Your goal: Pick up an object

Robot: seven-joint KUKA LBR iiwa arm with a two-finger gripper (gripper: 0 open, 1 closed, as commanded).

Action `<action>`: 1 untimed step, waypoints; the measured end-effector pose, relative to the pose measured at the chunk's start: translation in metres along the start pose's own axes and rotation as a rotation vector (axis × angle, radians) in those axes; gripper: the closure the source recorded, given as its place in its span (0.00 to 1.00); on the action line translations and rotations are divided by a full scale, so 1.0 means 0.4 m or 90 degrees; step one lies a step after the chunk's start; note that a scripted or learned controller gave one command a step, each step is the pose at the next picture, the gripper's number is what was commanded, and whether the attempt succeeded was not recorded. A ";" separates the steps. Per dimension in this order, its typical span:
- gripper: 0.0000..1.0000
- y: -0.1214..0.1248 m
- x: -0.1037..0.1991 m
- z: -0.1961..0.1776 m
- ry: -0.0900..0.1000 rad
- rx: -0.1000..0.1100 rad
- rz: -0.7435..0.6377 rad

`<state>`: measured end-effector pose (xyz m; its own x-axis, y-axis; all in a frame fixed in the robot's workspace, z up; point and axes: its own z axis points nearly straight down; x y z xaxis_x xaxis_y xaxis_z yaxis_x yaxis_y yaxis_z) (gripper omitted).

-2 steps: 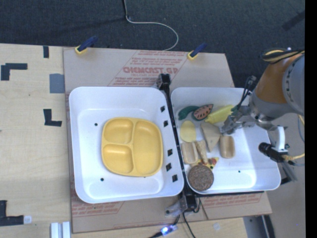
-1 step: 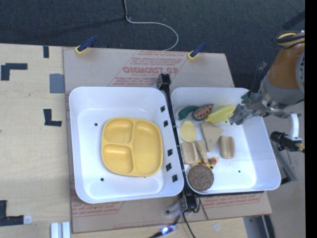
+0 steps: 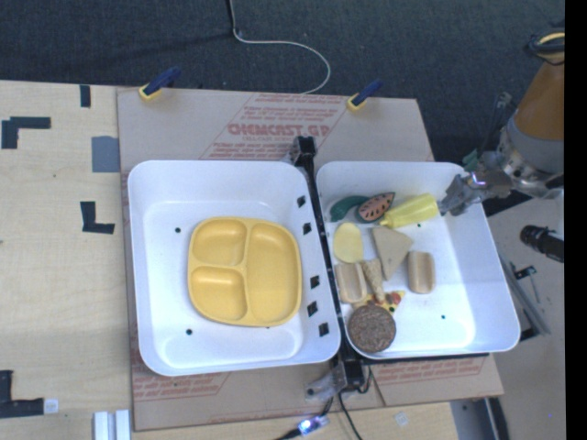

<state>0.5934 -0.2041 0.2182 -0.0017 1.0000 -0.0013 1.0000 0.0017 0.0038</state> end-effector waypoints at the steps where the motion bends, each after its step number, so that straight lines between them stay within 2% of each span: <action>1: 1.00 -0.016 0.158 0.007 0.002 0.004 -0.003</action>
<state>0.5871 -0.1410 0.2154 -0.0063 1.0000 0.0014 1.0000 0.0063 -0.0020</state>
